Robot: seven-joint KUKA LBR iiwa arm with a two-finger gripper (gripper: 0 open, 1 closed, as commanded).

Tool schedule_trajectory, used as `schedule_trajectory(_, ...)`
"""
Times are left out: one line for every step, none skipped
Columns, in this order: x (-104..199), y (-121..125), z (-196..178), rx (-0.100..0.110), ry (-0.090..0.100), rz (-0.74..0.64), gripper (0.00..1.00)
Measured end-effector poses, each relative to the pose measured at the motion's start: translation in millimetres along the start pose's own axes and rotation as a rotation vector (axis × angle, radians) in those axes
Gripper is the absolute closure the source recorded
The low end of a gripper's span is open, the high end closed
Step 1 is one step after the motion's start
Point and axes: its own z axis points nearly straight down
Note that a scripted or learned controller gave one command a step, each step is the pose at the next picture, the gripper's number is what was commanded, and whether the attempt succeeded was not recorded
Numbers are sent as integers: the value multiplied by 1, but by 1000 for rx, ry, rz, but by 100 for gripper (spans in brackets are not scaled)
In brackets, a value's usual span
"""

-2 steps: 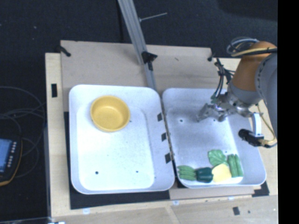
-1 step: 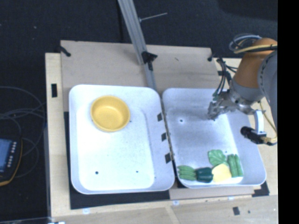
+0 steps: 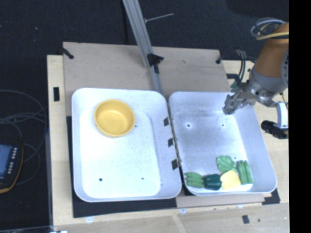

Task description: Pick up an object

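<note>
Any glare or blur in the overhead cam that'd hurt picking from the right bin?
Camera view: soft overall; the right bin floor shows grey sheen, the toy cluster at its near edge blurs together; end effector small and indistinct; surroundings dark.

A grey pole (image 3: 138,28) slants over the bench (image 3: 116,62), cables (image 3: 24,115) lying left

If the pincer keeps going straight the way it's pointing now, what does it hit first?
Probably bare floor of the right bin. The pincer points down and leftward over that bin's upper part; the toys cluster at the near edge, well off that line. Its height above the bin is unclear.
</note>
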Motion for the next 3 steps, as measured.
schedule_trajectory(-3, 3, -43, 2, 0, 0, 100)
schedule_trajectory(-6, -6, -95, 1, 0, 1, 100)
schedule_trajectory(37, -16, -97, 5, 2, -2, 100)
